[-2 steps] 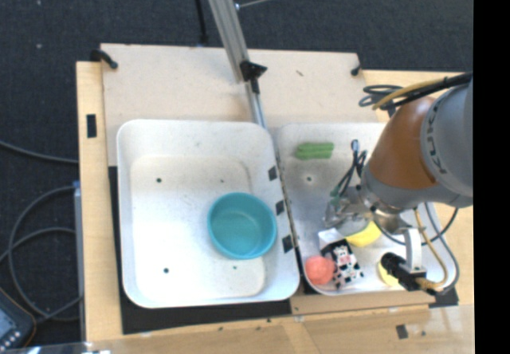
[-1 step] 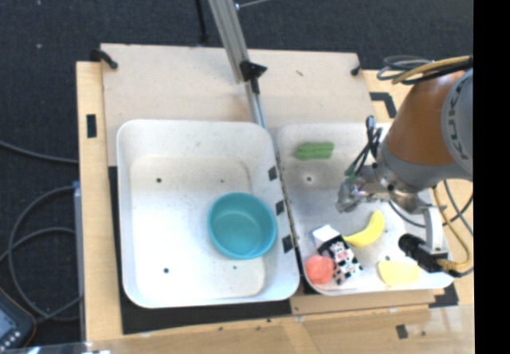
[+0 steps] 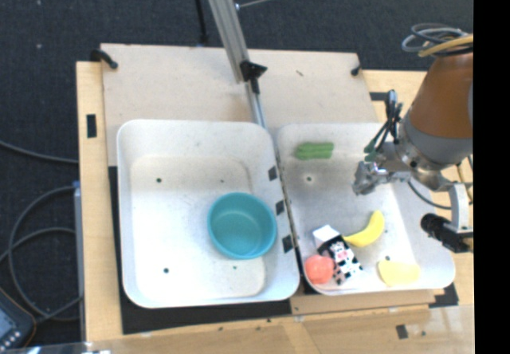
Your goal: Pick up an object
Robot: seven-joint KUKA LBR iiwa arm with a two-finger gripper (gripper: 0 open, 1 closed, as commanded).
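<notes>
The right bin (image 3: 414, 261) holds five small things. One banana (image 3: 367, 230) lies near the middle of it, curved and tilted. Just beside the banana, toward the near left corner, sits one black-and-white spotted block (image 3: 338, 253), and touching that block on its left is one pink ball (image 3: 319, 269). To the right of these, near the front wall, lies one pale yellow piece (image 3: 398, 272). Well apart from that cluster, up by the far wall, rests one flat green object (image 3: 313, 151).

The gripper (image 3: 366, 179) hangs over the right bin's bare floor, between the green object and the banana, touching neither as far as I can see. Whether the jaws are apart or together I cannot tell; they are too small and dark against the bin, and nothing visible sits between them. The arm (image 3: 443, 109) comes in from the right, its orange band broad above the wrist.

The left bin (image 3: 143, 161) holds one blue bowl (image 3: 241, 224), upright, near its right wall.

Both bins sit side by side on the counter (image 3: 183, 81). One metal pole (image 3: 227, 13) slants up from the counter's far side, between the two bins.
</notes>
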